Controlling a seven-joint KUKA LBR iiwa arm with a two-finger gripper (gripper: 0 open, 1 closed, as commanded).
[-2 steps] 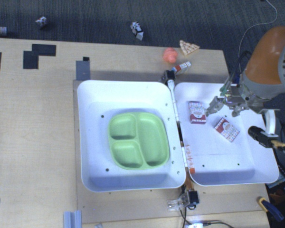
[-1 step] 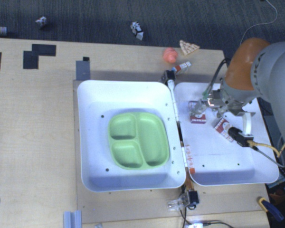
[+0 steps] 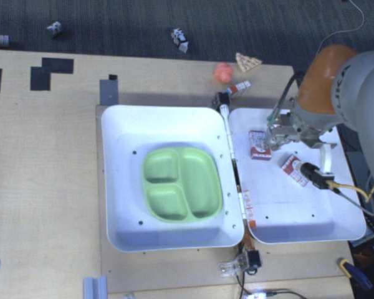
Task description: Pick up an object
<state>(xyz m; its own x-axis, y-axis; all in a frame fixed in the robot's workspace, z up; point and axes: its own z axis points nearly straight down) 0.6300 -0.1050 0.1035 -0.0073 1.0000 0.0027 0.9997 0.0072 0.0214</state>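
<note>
In the right bin (image 3: 299, 220) lie two small red-and-white packets. One packet (image 3: 258, 147) sits near the bin's back left, and the other (image 3: 290, 167) lies a little to its right, toward the middle. My gripper (image 3: 276, 131) hangs low over the back of this bin, just right of and above the first packet and very close to it. Whether it touches the packet is unclear. The left bin (image 3: 121, 129) holds a green divided plate (image 3: 181, 182).
Behind the bins on the bench lie a pink ball (image 3: 223, 72), a toy pizza slice (image 3: 248, 61) and a small red-and-white tube (image 3: 239, 88). A grey block (image 3: 109, 92) stands at the left bin's back corner. The arm covers the right bin's back right.
</note>
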